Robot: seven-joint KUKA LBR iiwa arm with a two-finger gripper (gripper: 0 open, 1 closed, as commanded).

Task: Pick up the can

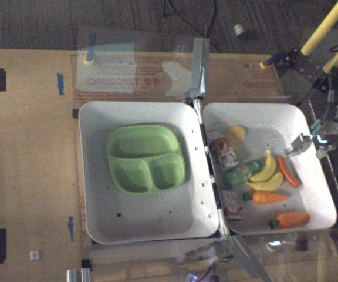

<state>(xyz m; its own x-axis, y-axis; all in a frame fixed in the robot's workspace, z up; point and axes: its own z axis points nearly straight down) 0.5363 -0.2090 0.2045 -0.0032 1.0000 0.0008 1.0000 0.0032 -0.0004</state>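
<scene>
The can lies at the right bin's nine o'clock side, against the divider. A green bottle, bananas and carrots crowd its four o'clock side; a yellow round fruit sits at one. The pincer hangs at three o'clock; its grip is too blurred to tell.

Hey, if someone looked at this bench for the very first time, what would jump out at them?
The bright green divided plate sits alone in the left bin. The right bin holds a colourful jumble: bananas, carrots, and the can lying against the bin's left wall. The gripper hovers over the right bin's right side.
</scene>
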